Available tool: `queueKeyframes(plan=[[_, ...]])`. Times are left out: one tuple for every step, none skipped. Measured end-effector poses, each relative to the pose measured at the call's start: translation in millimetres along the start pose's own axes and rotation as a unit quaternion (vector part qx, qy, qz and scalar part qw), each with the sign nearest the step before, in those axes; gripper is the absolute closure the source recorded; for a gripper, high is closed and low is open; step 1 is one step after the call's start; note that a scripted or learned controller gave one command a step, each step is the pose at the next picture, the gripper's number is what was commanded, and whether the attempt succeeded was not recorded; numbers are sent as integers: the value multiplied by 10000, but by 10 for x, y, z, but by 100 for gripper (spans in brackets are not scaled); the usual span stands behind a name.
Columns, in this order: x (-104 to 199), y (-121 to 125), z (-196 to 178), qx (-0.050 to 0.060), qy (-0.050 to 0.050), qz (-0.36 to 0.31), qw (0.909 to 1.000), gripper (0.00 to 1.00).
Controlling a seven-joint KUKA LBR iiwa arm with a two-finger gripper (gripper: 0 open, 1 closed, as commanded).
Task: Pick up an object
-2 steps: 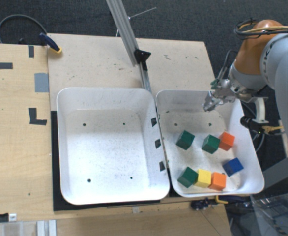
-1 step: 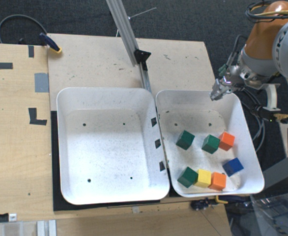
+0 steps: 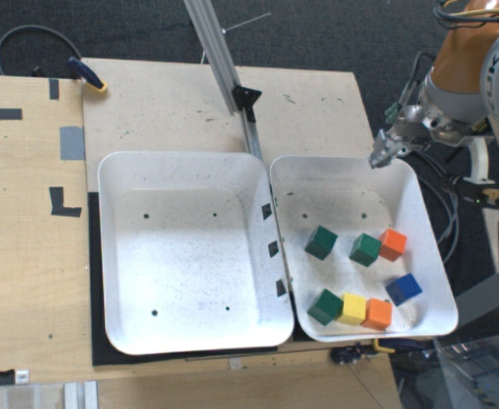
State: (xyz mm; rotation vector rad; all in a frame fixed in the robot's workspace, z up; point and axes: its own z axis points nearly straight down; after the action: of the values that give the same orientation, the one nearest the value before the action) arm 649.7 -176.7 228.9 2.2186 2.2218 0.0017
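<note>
Sitting untouched in the right bin (image 3: 420, 203) are all seven blocks I am choosing from, so as far as I am judging it the pick is not yet begun: nothing is lifted and nothing is between the jaws. Two green blocks, one (image 3: 321, 243) and another (image 3: 365, 250), are lying near the middle of the bin floor, and an orange block (image 3: 393, 244) is touching the second green one on its right. A blue block (image 3: 404, 289) is lying a little nearer the front, close to the right wall. Along the front wall a third green block (image 3: 325, 306), a yellow block (image 3: 353, 308) and a second orange block (image 3: 378, 313) are sitting pressed together in a row. The gripper (image 3: 384, 153) is hanging over the bin's back right corner, about level with the rim, well apart from every block and carrying nothing; I am looking at it from too far and at too blurred an angle to tell how wide the jaws are standing. The arm (image 3: 462, 75) is reaching in from the right behind it. The left bin (image 3: 113, 228) is lying beside all this. What I am still needing is the whole job: travelling forward over a block, descending, closing and lifting. The lone green block near the middle is looking to me like the easiest target, since it is standing free of neighbours.
</note>
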Motion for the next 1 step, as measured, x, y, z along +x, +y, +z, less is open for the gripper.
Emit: queueKeyframes(plan=[[530,-109,-90,10,11,-23,10000,100]])
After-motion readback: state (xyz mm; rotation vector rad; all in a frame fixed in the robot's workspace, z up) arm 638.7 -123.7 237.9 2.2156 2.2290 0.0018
